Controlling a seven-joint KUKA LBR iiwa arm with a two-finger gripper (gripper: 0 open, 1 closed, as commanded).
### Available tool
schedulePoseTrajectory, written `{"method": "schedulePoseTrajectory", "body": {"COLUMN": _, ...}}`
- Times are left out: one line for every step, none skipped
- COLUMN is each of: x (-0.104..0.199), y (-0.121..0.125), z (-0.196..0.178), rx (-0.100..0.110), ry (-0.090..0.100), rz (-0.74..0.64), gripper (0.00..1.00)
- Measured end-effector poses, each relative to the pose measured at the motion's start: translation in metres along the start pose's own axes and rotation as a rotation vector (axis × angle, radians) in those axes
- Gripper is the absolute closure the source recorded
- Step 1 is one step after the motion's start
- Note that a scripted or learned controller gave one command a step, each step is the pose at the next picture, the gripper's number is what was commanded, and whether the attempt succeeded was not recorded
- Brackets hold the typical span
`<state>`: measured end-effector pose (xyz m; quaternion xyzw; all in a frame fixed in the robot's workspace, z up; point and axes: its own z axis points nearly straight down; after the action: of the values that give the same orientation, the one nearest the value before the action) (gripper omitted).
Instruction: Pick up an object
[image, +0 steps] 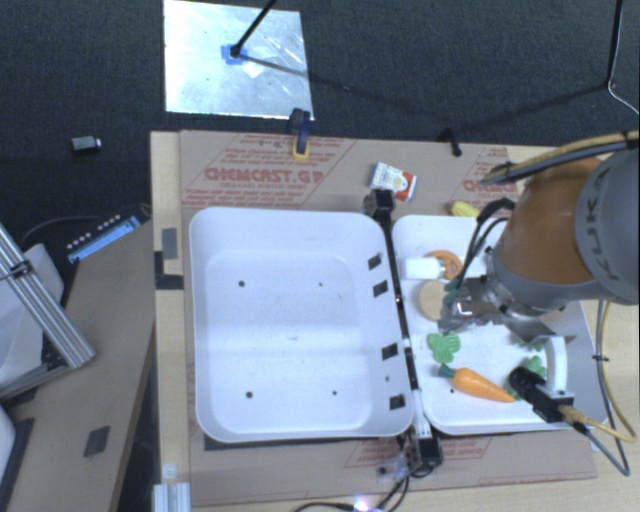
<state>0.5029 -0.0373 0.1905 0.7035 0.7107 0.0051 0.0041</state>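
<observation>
The right bin (440, 418) holds several small items. An orange carrot (482, 384) lies near its front edge, with a green leafy piece (444, 346) just behind it. A tan round disc (431, 299), a white block (421, 268) and an orange curved piece (449, 261) sit toward the back left. Another green piece (537, 366) shows by the wrist. My gripper (457, 310) hangs low over the bin, between the tan disc and the green leafy piece. The grey and orange arm hides the right part of the bin.
The left bin (290, 225) lies beside the right one, joined by a black hinge strip. On the cardboard behind the bins are a small white and orange box (392, 180), a yellow item (462, 210) and a blue and yellow clamp (299, 135).
</observation>
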Motion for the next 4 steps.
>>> {"method": "schedulePoseTrajectory", "body": {"x": -0.031, "y": -0.014, "z": -0.107, "rx": 0.001, "ry": -0.004, "rz": 0.007, "gripper": 1.00}}
{"method": "schedulePoseTrajectory", "body": {"x": -0.041, "y": 0.064, "z": -0.283, "rx": -0.009, "ry": -0.006, "rz": 0.003, "gripper": 1.00}}
{"method": "schedulePoseTrajectory", "body": {"x": -0.075, "y": 0.130, "z": -0.347, "rx": 0.000, "ry": -0.007, "rz": 0.009, "gripper": 1.00}}
{"method": "schedulePoseTrajectory", "body": {"x": -0.143, "y": 0.157, "z": -0.343, "rx": 0.009, "ry": -0.005, "rz": 0.013, "gripper": 1.00}}
